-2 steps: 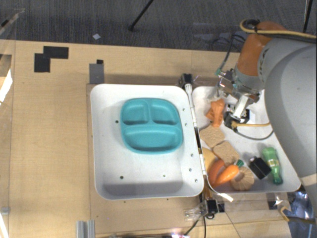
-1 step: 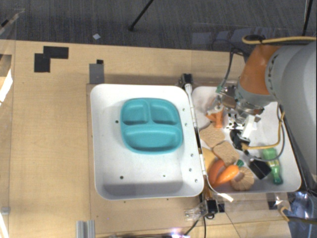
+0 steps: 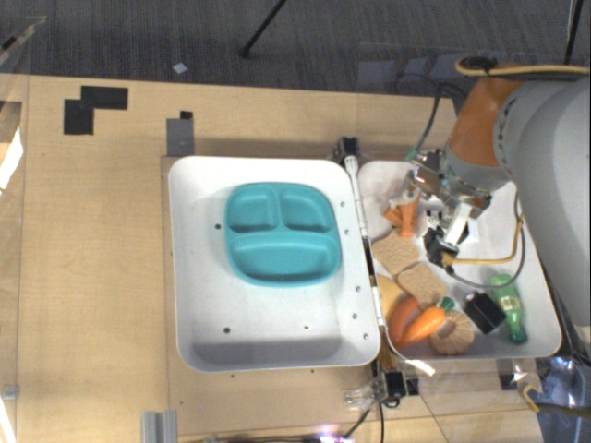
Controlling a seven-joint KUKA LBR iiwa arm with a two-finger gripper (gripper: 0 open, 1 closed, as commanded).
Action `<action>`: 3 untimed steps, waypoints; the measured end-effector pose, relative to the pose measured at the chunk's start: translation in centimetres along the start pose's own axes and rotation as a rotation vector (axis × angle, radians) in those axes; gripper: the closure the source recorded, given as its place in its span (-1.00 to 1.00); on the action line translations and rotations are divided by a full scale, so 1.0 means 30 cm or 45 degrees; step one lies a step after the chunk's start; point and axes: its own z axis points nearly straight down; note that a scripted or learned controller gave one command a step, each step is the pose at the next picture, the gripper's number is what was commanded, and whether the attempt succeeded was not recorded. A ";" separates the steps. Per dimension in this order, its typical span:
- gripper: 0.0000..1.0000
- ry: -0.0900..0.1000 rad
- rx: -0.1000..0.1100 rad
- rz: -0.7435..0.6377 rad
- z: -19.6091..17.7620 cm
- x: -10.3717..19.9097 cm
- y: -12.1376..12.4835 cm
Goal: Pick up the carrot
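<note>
The carrot (image 3: 428, 323), orange with a green top, lies at the front of the right bin (image 3: 534, 247), tip toward the bin's front-left corner. A rounder orange piece (image 3: 403, 313) touches its left side. My gripper (image 3: 418, 207) hangs low over the back of the same bin, well behind the carrot and apart from it. A small orange wedge (image 3: 401, 216) lies just left of the gripper, and whether it touches is unclear.
Two bread-like slices (image 3: 420, 282) lie between the gripper and the carrot, with a tan round piece (image 3: 453, 341) at the front. A green bottle (image 3: 508, 307) and a black block (image 3: 482, 312) sit front right. A teal divided plate (image 3: 280, 232) rests in the left bin (image 3: 199, 275).
</note>
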 end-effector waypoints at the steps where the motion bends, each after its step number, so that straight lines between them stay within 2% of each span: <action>1: -1.00 0.000 -0.018 -0.296 -0.003 -0.070 -0.049; 2: -1.00 -0.012 -0.034 -0.803 -0.007 -0.155 -0.154; 3: -1.00 -0.020 -0.037 -0.731 -0.014 -0.372 -0.285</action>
